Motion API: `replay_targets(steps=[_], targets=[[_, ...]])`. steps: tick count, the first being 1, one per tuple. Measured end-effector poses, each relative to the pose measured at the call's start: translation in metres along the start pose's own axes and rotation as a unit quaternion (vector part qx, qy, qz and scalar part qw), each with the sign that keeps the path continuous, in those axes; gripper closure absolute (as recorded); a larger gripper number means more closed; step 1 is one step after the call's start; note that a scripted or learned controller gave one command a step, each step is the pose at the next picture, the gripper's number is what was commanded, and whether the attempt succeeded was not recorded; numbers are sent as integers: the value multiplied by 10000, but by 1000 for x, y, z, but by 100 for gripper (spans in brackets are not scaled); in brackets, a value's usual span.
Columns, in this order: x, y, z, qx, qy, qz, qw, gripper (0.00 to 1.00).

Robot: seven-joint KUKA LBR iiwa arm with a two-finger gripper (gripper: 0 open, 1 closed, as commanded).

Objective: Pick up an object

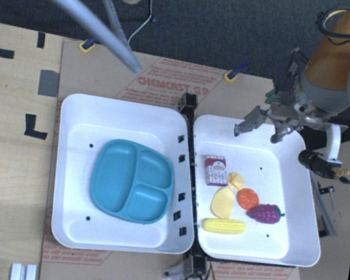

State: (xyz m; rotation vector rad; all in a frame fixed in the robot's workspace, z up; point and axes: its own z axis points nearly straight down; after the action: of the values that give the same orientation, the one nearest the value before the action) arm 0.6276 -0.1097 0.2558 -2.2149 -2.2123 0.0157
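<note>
Nothing had been picked up yet. The claw hung open and empty over the right bin's twelve o'clock rim, while the toy foods, including the grapes and corn, lay near the bin's centre.

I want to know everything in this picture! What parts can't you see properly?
- Red box, camera view: its label is too small to read.
- Arm, camera view: cut off by the top and right edges.
- Pear, camera view: the tomato and a pale piece crowd it, hiding its edges.
- Tool, camera view: its fingertips are blurry.
</note>
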Motion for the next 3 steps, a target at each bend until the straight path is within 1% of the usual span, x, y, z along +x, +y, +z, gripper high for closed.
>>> replay_targets(steps=[1,3], targets=[[0,2,-9,-66,-6,-13,10000,0],[-3,-4,119,-40,-6,-9,10000,0]])
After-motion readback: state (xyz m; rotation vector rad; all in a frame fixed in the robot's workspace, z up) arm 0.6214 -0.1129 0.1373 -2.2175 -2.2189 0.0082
